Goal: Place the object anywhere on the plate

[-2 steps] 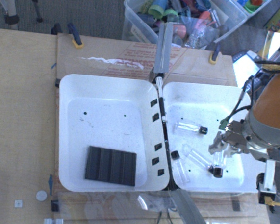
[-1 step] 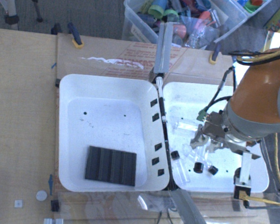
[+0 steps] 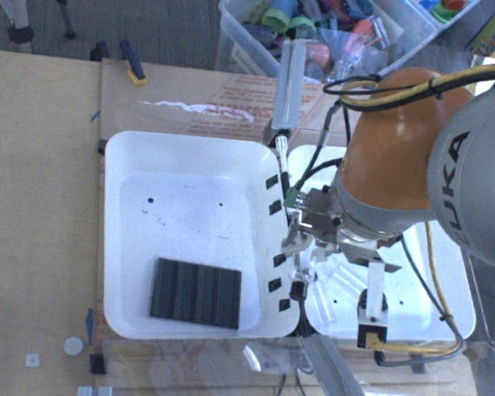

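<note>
A dark ribbed rectangular slab (image 3: pixel 196 292) lies flat near the front of the left bin (image 3: pixel 191 148). My gripper (image 3: pixel 303 272) hangs low over the left side of the right bin (image 3: pixel 445 321), close to the wall between the two bins. Under and just right of it sits a pale rounded shape (image 3: pixel 342 296) that looks like a white plate, hard to tell apart from the bin floor. The arm's grey and orange wrist (image 3: pixel 391 154) covers much of the right bin. I see nothing clearly held at the gripper.
A clear box of colourful toys (image 3: pixel 334 18) stands behind the bins. A metal bar (image 3: pixel 289 84) rises at the back between them. Cables (image 3: pixel 416 344) loop along the right bin's front edge. A blue clamp (image 3: pixel 135 66) rests on the bench at the back left.
</note>
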